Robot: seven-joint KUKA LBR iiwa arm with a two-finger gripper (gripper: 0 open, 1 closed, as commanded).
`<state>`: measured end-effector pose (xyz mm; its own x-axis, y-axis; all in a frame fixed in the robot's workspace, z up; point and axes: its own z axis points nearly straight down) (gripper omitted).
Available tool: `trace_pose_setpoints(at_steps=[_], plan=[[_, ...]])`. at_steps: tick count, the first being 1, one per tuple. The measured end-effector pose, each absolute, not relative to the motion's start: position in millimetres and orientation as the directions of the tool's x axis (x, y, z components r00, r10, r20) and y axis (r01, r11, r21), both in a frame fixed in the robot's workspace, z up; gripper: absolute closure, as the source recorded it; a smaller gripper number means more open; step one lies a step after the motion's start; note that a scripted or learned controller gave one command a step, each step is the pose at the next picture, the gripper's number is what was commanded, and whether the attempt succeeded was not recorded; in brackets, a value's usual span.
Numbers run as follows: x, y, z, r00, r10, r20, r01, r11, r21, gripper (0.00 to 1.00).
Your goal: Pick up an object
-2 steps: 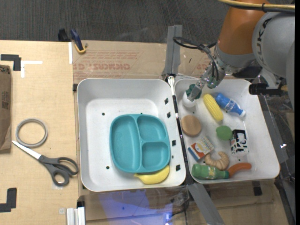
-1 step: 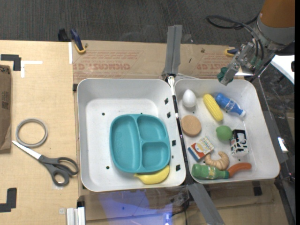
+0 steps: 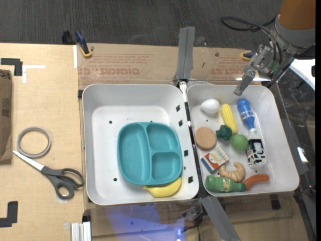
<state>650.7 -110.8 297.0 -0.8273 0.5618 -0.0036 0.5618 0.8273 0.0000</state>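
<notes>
Nearest, the left bin (image 3: pixel 95 134) holds a teal divided plate (image 3: pixel 149 152) over a banana (image 3: pixel 165 189) — the right bin (image 3: pixel 283 134) holds toy foods: green bottle (image 3: pixel 223 185), croissant (image 3: pixel 232 172), corn (image 3: pixel 228 116), egg (image 3: pixel 210 106). Farther back the tool (image 3: pixel 244 84) hovers over that bin's rim, clasping nothing; finger spread unclear.

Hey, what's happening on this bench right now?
A grey robot arm with an orange band reaches in from the right, its gripper hanging over the far edge of the right white bin, with nothing between its fingers. That bin holds toy food: a white egg, yellow corn cob, blue bottle and more. The left white bin holds a teal divided plate and a yellow banana.
</notes>
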Motion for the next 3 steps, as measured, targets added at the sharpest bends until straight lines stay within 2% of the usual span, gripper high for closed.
trace_pose_setpoints(at_steps=[1,2,3], plan=[[625.3,-143.7,159.6,-0.759,0.651,-0.002,0.651,0.759,-0.001,0.0],[626.9,-121.6,98.5,-0.735,0.678,-0.014,0.678,0.735,0.006,0.0],[625.2,-120.6,103.9,-0.737,0.675,-0.009,0.675,0.737,0.002,1.0]])
